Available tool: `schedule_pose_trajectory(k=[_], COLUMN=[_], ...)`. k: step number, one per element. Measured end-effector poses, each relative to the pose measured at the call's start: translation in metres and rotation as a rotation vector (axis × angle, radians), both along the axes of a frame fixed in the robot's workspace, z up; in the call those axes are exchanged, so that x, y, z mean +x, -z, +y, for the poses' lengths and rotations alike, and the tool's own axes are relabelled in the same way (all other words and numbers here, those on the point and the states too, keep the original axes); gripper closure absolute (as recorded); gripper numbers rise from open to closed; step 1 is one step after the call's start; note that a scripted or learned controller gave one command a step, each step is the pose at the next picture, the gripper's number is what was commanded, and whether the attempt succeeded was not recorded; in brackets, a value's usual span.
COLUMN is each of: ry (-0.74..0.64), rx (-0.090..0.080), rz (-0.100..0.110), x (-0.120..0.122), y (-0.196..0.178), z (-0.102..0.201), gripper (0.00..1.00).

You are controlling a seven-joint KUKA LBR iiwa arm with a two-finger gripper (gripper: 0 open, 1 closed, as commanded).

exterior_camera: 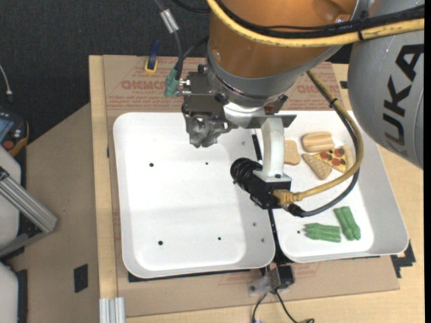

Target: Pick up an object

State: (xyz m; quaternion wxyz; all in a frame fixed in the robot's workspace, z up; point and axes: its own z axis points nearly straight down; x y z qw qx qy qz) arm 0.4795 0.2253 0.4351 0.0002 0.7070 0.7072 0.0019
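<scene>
My gripper [204,132] hangs below the big orange wrist band, over the far middle of the left white bin [168,207]. I see nothing under it but bare bin floor. The toy foods lie in the right bin [380,200]: a tan hot-dog bun [317,141], a pizza slice [327,161], a small tan bread piece [291,153], and two green bean pods [322,232] [348,222] near the front. The arm hides part of the right bin's far left side.
A black module [256,179] with a yellow cable [323,186] hangs off the arm over the seam between the bins. The bins rest on a cardboard sheet [108,180]. A metal rail [27,204] lies at the left.
</scene>
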Motion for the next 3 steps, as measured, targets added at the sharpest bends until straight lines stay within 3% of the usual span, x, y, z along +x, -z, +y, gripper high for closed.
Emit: schedule_pose_trajectory(k=[1, 2, 3], ry=[0.001, 0.0, 0.001], rx=[0.0, 0.001, 0.001], rz=[0.001, -0.002, 0.0], x=[0.0, 0.0, 0.0], y=[0.001, -0.01, -0.01], z=[0.0, 0.001, 0.001], gripper=[0.0, 1.0, 0.0])
